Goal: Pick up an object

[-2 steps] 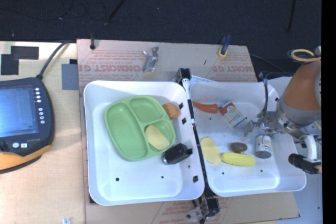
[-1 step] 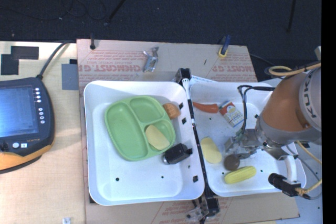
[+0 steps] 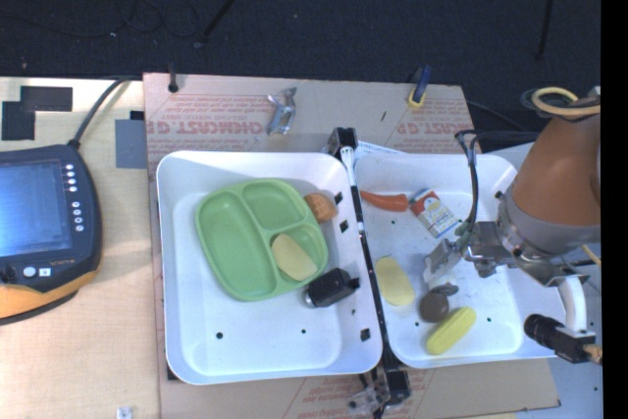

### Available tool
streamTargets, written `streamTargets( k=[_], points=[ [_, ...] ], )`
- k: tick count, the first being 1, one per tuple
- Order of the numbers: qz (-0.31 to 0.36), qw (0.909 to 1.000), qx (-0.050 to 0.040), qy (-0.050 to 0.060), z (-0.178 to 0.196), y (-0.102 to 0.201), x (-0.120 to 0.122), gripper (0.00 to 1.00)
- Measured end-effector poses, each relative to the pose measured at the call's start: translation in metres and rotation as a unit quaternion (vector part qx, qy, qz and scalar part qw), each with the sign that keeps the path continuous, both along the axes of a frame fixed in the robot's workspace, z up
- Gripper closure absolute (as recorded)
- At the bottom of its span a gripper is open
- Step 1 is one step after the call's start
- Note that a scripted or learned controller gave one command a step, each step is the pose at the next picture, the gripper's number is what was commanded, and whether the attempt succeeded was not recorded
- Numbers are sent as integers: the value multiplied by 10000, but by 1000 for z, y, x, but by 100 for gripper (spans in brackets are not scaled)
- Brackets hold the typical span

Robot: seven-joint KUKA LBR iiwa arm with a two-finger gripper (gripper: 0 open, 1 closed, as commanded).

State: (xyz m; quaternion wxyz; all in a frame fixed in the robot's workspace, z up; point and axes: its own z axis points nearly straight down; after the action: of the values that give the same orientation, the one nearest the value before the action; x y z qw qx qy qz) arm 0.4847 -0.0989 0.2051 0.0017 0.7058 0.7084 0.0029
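Two shallow white bins are set side by side on the bench. In the left bin (image 3: 196, 329) a green divided plate (image 3: 257, 235) is laid toward the middle, with a pale yellow slice (image 3: 293, 256) resting in its compartment at 4 o'clock. An orange-brown lump (image 3: 320, 206) is seen just off the plate's rim at 2 o'clock, and a black object (image 3: 329, 288) at its 5 o'clock.

In the right bin (image 3: 491, 343) an orange-red carrot-like piece (image 3: 384, 201) lies at 11 o'clock, a small red-and-white carton (image 3: 432, 213) just beside it, a pale yellow block (image 3: 394, 281) at 8 o'clock, a dark brown round object (image 3: 435, 307) near the middle and a yellow lemon-like object (image 3: 450, 331) touching it at 5 o'clock.

The arm is extended from 3 o'clock, and its gripper (image 3: 444, 262) is held low over the right bin, just above the brown object. Whether anything is gripped cannot be told.
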Motion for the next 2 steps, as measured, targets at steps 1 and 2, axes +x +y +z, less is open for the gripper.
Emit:
streamTargets(
  k=[1,2],
  points=[
    [-20,10000,-12,24,-106,-43,1,0],
    [-45,10000,2,54,-99,-44,0,100]
  ],
)
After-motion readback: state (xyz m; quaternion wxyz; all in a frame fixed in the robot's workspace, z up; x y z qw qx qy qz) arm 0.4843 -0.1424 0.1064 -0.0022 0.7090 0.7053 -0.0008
